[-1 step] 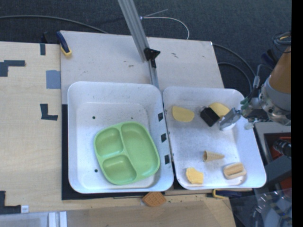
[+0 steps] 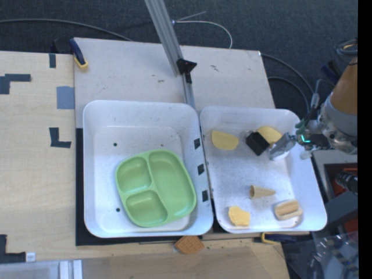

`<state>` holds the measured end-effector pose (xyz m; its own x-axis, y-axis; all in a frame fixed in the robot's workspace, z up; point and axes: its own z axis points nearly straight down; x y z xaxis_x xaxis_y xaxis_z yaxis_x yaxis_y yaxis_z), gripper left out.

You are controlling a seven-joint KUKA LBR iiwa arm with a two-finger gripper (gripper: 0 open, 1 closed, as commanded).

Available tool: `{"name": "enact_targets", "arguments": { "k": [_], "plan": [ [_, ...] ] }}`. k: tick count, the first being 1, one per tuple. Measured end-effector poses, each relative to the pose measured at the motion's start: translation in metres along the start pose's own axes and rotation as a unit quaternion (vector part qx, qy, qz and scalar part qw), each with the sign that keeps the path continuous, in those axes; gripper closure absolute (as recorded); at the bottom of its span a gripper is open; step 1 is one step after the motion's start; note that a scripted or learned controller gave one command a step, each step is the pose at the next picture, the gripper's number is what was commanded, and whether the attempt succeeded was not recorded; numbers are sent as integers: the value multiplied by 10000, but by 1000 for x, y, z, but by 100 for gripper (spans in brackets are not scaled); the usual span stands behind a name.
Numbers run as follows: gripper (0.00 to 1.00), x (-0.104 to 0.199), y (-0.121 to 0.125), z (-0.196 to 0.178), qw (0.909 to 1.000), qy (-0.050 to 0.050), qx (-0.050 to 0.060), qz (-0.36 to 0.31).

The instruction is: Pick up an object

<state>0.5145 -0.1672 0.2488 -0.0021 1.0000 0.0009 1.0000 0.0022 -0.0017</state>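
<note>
Pale wooden counter (image 2: 35, 173) at far left, marked with grey tape. Then the left-hand shallow white bin (image 2: 99, 116), carrying a light-green three-compartment plastic plate (image 2: 156, 187) toward its near side.

Past the divide, the right-hand shallow white bin (image 2: 302, 182), with the candidates scattered: a flat yellow half-round piece (image 2: 224, 140) near the far left corner; a small black block (image 2: 255, 143) touching a rounded yellow lump (image 2: 269, 133) just beside it; a little tan cone (image 2: 261, 192) lying on its side mid-bin; a yellow chunk (image 2: 238, 216) and a pale tan cylindrical piece (image 2: 287, 209) near the front wall.

End effector (image 2: 282, 148) reached in over the right wall, silver tip just right of the black block and below the yellow lump. Opening of its fingers could not be told at that slant and size; nothing visibly clamped between them.

Judged as the approach step, with the black block or the yellow lump the likeliest target. Best done by centring over one piece alone before descending, since those two sat in contact and a straddle of both looked likely to slip. Bin wall close on the right, limiting room. A round waffle-patterned brown piece (image 2: 188, 245) lay outside, by the near edge between the bins; a slanted grey metal pole (image 2: 164, 25) stood behind, well clear.
</note>
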Motion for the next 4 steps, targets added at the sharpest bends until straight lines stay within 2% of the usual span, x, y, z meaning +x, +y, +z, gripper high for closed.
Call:
{"name": "enact_targets", "arguments": {
  "k": [1,3,4],
  "plan": [
    [0,-6,-1,62,10000,2,32,9],
    [0,-3,7,161,10000,-11,-2,6],
    [100,-2,7,150,10000,-3,3,0]
  ]
}}
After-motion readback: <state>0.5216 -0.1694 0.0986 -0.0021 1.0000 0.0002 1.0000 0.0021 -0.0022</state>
